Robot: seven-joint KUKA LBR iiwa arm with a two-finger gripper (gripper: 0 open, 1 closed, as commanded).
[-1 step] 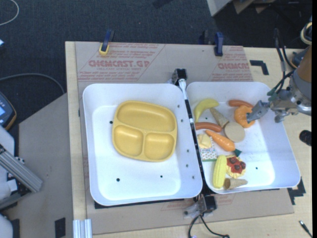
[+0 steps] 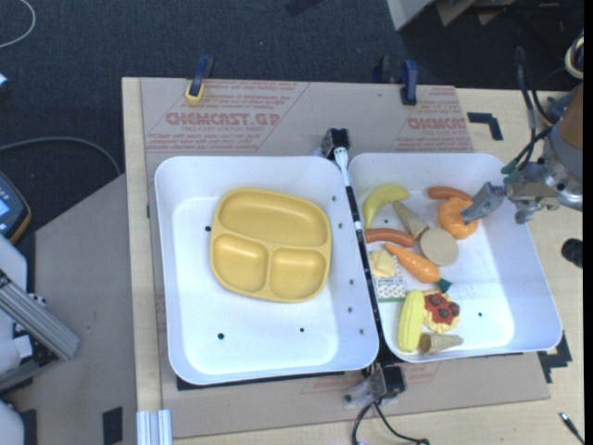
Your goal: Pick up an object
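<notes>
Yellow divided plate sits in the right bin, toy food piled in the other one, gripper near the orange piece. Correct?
Not quite. The camera view shows the yellow divided plate in the left bin; the toy food is in the right bin. The gripper is by the orange piece.

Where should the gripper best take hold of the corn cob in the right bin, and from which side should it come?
Probably from above, across the middle of the corn cob. It lies flat and long, cheese touching its upper end and pizza slice on its right, so close the fingers across its narrow width.

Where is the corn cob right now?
The corn cob lies in the right bin, near its front edge, close to the divider between the bins, just below the carrot.
</notes>
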